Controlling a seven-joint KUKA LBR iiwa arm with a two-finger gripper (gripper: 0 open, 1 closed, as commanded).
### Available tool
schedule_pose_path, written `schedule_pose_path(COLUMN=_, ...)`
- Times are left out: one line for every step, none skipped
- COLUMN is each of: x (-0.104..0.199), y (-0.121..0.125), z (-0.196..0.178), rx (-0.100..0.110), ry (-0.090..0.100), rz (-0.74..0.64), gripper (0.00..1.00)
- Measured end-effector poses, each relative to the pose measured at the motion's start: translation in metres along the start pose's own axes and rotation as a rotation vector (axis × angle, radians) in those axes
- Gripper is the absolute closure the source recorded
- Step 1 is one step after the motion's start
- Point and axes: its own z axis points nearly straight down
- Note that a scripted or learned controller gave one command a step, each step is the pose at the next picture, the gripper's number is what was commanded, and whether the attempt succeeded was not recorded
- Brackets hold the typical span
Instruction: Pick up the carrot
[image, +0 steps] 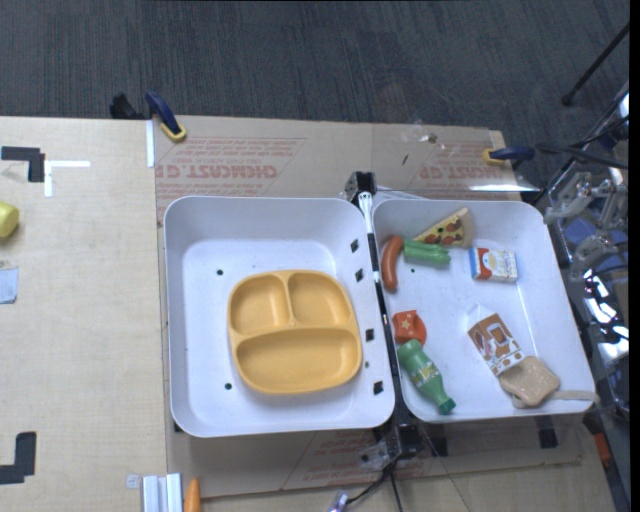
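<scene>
Gripper (588, 222) is my best guess for that grey metal jumble at the right edge, just outside the right bin (560, 300). It's too cluttered and blurry there, so I honestly can't tell if it's open or closed, and nothing seems to be in it or touching it.

The carrot (390, 262) sits well apart from it, clear across the right bin against the far wall, lying lengthwise. A green veggie (427, 255) lies just beside the carrot on the gripper's side, with a pizza slice (445, 230) touching it. Nearer the gripper is a small carton (494, 264). The left bin (190, 300), farther off on the desk (80, 330), holds a yellow divided plate (295, 331).
</scene>
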Motion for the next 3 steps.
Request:
schedule_pose_path(x=0.039, y=0.066, z=0.1, rx=-0.002, ry=0.002, rz=-0.254, gripper=0.0)
schedule_pose_path(x=0.065, y=0.127, z=0.189, rx=-0.003, ry=0.002, rz=-0.292, gripper=0.0)
schedule_pose_path(x=0.046, y=0.188, z=0.094, rx=-0.002, ry=-0.002, rz=-0.418, gripper=0.0)
